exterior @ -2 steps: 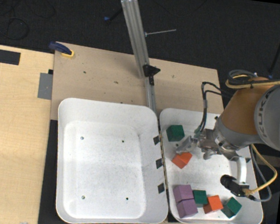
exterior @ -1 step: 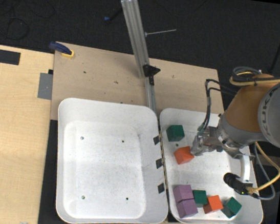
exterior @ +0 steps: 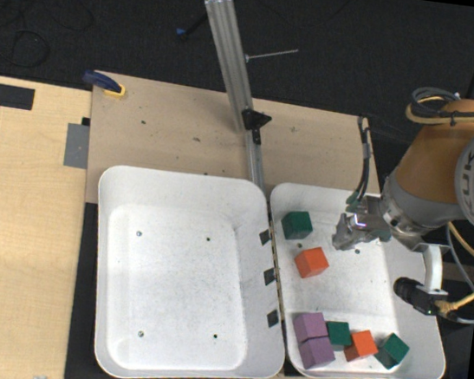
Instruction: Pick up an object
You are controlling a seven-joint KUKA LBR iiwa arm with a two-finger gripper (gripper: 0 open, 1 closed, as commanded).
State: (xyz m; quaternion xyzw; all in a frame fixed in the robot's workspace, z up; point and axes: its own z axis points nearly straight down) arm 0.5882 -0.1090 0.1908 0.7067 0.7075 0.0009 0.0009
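Note:
The right bin [exterior: 415, 341] holds several blocks. A green cube [exterior: 297, 224] lies near its far left corner, with an orange cube [exterior: 312, 261] just in front of it. Along the near edge sit a purple block [exterior: 313, 339], a small green block [exterior: 339, 333], a small orange block [exterior: 362, 344] and another green block [exterior: 393, 350]. My gripper [exterior: 348, 237] hangs over the bin's middle, to the right of and slightly behind the orange cube. I see nothing between its fingers.
The left bin [exterior: 162, 358] lies beside the right one, with black clips along the shared edge. A slanted aluminium bar [exterior: 234, 70] rises behind the bins. A blue and yellow clamp [exterior: 103, 82] sits at the bench's far left corner.

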